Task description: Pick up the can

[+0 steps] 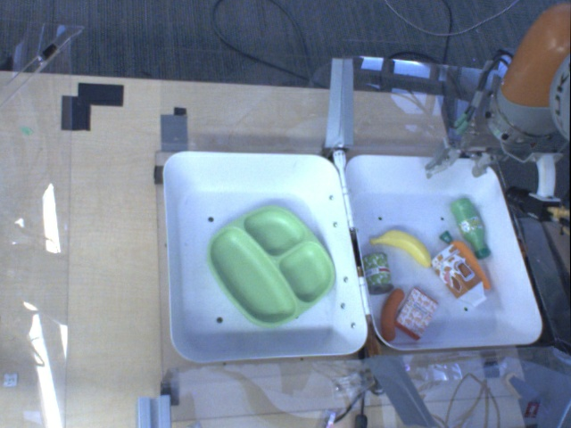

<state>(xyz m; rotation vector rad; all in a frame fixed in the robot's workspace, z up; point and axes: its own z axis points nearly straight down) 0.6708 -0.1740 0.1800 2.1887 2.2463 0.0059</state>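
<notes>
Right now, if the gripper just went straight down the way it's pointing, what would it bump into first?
Probably the bare white floor of the right bin near its back edge. The gripper hangs there, well apart from the green bottle and the can. Depth is hard to judge.

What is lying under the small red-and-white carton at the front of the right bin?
An orange-red sausage-shaped item sticks out from beneath the small red-and-white carton on its left. The covered part cannot be seen. The green-labelled can stands apart beside them.

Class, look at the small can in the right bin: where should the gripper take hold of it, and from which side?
Grip the can across its round body, coming straight down. It lies against the bin's left wall, so close the fingers along that wall's line.
</notes>
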